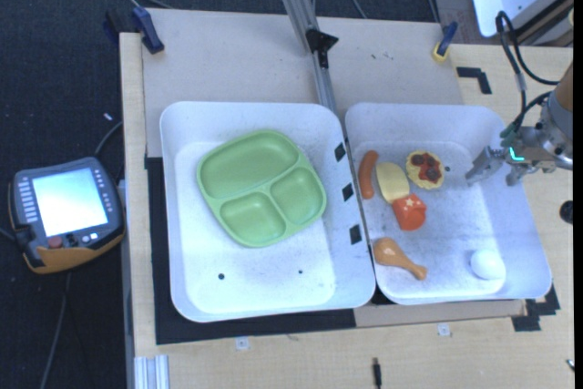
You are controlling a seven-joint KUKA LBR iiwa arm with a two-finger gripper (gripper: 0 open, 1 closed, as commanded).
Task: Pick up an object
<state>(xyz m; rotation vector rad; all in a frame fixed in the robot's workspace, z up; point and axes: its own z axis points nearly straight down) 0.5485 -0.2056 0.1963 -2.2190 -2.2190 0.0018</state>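
A green three-compartment plastic plate is seen in the left white bin. In the right white bin are laid an orange sausage, yellow cheese wedge, red tomato, tan drumstick, small pizza and white egg. The two-finger gripper is spread open at the bin's right edge, nothing grasped. No pick is made yet.

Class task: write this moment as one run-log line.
phase: approach | gripper: open, holding nothing, over right bin right edge | nearest: mini pizza | left bin: green plate
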